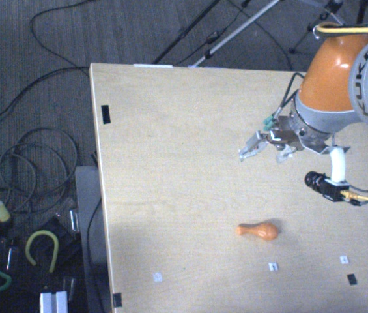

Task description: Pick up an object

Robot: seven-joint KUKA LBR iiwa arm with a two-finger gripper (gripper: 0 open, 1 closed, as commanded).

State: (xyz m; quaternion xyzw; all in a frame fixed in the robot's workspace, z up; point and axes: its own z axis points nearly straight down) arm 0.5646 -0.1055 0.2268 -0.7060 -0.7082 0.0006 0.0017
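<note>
In the right half of the frame, we see the gripper (266,147) hanging over the pale wooden bench top (170,175), carried by the grey arm with its orange band (330,74) that enters from the upper right. Its two fingers (252,149) point toward the left of the frame and stand spread apart, with nothing between them.

Below the gripper, toward the lower middle of the frame, we find the task's thing: a small orange object (260,231), pear-shaped with a narrow neck pointing left and a rounder end to the right. It lies flat on the bench top, apart from the fingers and untouched by them, almost straight under them in the picture.

Just right of the gripper, a black cylindrical fitting (320,184) with a white tube hangs off the wrist. A few small markers (273,267) dot the bench near its lower edge.

At the left of the frame, off the bench, we see coiled black cables (27,168) on the grey carpet and a green hook-shaped tool (40,246) in the lower left corner.
</note>
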